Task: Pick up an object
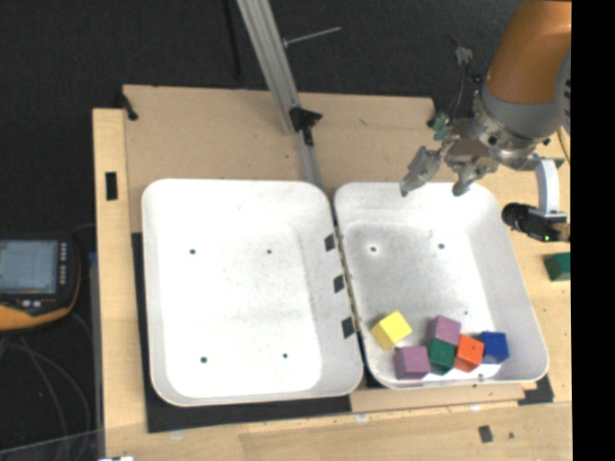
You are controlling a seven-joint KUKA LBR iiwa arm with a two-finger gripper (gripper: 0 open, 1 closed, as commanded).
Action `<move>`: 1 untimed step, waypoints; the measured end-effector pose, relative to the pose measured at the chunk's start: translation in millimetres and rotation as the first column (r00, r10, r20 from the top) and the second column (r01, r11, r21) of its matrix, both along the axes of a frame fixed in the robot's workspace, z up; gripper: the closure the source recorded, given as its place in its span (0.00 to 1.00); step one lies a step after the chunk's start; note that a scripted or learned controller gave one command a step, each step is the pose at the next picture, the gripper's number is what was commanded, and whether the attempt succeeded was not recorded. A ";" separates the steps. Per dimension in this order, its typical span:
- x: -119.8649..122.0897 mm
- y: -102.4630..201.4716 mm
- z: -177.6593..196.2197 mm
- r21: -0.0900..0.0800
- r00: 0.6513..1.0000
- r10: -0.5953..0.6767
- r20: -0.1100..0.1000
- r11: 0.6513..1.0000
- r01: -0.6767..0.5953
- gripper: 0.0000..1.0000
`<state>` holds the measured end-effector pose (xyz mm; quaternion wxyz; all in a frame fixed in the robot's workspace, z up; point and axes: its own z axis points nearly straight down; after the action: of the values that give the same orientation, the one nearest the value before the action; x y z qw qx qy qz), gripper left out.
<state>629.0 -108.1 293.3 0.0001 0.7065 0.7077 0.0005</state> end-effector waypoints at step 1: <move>39.1 87.8 -50.6 0.001 1.000 0.007 -0.002 1.000 -0.007 0.00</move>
<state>668.1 -20.3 242.7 -0.0009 0.7039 0.7103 0.0000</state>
